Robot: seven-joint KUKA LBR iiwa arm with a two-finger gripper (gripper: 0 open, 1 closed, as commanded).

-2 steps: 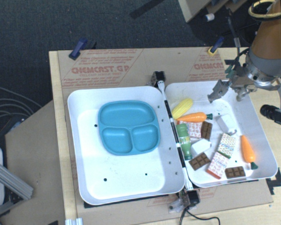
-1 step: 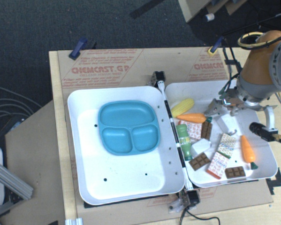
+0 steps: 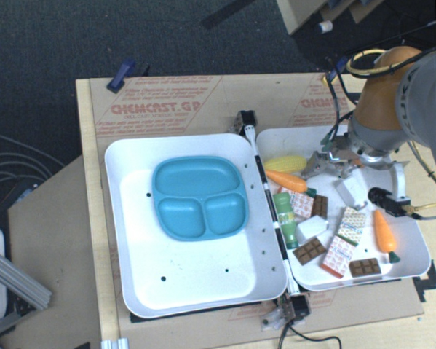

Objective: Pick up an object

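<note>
Overhead slant view of a tabletop (image 3: 199, 98) bearing two shallow white bins side by side. Left bin (image 3: 133, 233): a blue three-compartment plate (image 3: 199, 196) lying flat near the middle. Right bin (image 3: 412, 258): a yellow corn cob (image 3: 285, 164) near the upper left, an orange carrot (image 3: 286, 180) just below it, a green bottle (image 3: 284, 218) along the left wall, a second carrot (image 3: 384, 232) near the right wall, chocolate-brown bars (image 3: 309, 250) and patterned packets (image 3: 338, 256) scattered between. Grey arm with orange band (image 3: 378, 100) reaching in from the right; gripper (image 3: 336, 161) low over the upper part of the right bin, near the corn cob. State of the jaws: cannot tell; nothing seen held.
</note>
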